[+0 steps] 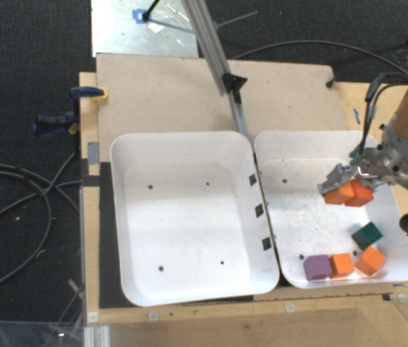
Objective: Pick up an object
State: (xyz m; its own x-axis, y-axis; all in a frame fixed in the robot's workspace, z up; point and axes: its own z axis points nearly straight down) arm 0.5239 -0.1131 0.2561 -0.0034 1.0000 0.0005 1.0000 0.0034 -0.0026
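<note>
My gripper (pixel 346 181) reaches into the right bin (pixel 291 157) from the right, over the bin's right-hand part. An orange block (pixel 350 193) sits between its grey fingers, which are shut on it. The block's right end looks redder. Nearer the front of that bin lie a dark green block (pixel 367 235), a purple block (pixel 317 267) and two more orange blocks (pixel 342 264), (pixel 370 261).
The left bin (pixel 128 194) stands beside the right one, their rims touching in the middle. A slanted metal rod (pixel 211 42) crosses the back of the bench above the bins' seam. Blue clamps (pixel 88 92) grip the bench's left edge.
</note>
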